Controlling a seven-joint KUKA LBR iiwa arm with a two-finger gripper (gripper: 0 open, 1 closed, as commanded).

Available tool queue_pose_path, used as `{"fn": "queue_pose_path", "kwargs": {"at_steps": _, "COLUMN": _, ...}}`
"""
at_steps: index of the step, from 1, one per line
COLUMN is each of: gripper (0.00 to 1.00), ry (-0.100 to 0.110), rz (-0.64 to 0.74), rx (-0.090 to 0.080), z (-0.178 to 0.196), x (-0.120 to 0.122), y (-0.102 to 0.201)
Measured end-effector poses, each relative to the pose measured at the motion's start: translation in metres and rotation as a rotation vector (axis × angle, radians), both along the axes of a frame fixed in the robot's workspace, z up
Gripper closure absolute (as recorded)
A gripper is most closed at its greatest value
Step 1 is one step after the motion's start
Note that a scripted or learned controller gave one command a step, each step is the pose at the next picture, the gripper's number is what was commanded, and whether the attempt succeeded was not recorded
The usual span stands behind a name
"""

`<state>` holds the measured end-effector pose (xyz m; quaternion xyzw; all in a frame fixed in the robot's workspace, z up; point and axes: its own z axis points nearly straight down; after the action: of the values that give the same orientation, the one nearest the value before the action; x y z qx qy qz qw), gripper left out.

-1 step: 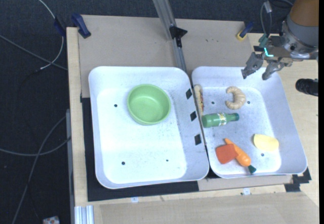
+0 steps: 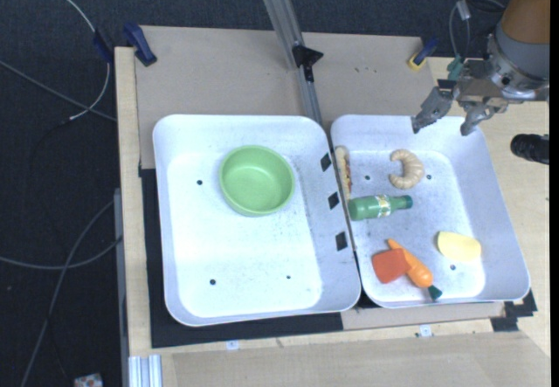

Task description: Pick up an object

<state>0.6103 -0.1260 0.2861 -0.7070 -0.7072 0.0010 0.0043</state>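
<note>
Candidates all sit in the right bin (image 2: pixel 489 193): a croissant-shaped piece (image 2: pixel 406 168) near the back, a green bottle (image 2: pixel 379 206) lying on its side mid-bin, a yellow piece (image 2: pixel 458 245) toward the front right, an orange-red toy (image 2: pixel 403 266) at the front, and a thin tan stick (image 2: pixel 343 169) hard against the left wall. The left bin (image 2: pixel 188 228) has just a green bowl (image 2: pixel 256 179).

The gripper (image 2: pixel 449 117) hangs over the back rim of the right bin, fingers spread wide apart, nothing between them. So we're at the approach stage; no grasp yet, by our read.

Nearest target is the croissant-shaped piece, just in front and to the left of the gripper as the camera sees it. We'd go for that one: well clear of its neighbours and of the walls, so both fingers should get down beside it.

What we think matters:
- Centre over the middle of the curve, not a tip, or it may pivot out on close.
- Span the narrow width of the curve.
- Descend fully before closing; it looks low and rounded, so a shallow pinch may ride over the top.
- Avoid the stick; being against the wall leaves no room for a finger.
- The bottle is the fallback: grip across its body, since it could roll.
</note>
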Motion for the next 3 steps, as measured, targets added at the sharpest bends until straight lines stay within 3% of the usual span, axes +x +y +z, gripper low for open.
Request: {"fn": "queue_pose_path", "kwargs": {"at_steps": 3, "gripper": 0.0, "ry": 0.008, "rz": -0.002, "rx": 0.001, "z": -0.179, "x": 0.001, "y": -0.003}}
